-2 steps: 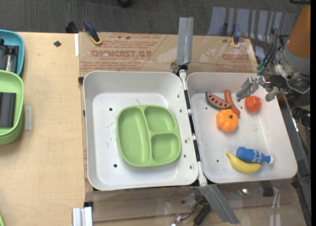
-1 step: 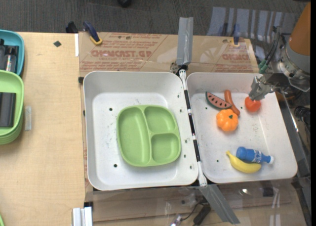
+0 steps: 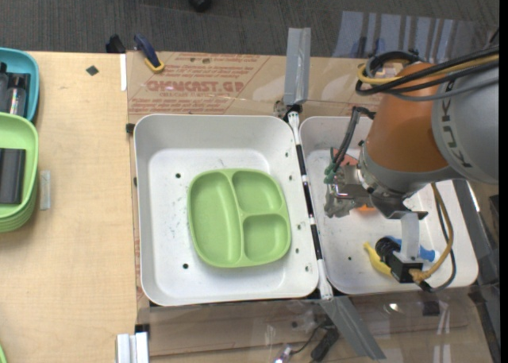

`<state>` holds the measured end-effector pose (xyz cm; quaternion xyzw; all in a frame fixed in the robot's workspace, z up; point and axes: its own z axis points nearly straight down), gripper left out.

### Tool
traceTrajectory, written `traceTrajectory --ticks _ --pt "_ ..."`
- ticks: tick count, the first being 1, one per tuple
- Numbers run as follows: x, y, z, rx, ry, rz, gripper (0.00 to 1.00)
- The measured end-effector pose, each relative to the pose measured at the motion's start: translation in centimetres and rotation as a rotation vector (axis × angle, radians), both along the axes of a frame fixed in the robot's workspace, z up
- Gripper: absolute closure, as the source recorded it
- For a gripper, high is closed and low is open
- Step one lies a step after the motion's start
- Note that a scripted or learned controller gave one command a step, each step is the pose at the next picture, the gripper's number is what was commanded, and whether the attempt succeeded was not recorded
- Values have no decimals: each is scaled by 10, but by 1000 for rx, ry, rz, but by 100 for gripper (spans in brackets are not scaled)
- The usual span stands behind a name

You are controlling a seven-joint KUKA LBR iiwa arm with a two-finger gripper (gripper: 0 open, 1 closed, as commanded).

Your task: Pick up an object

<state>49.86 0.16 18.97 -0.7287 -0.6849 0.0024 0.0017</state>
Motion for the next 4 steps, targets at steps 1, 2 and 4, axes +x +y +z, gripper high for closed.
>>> traceTrajectory --ticks 1,2,4 --pt "-22 55 0 -1 0 -63 100" --pt "-22 126 24 -4 -2 -307 100" --pt "-21 227 143 -6 -3 -322 100"
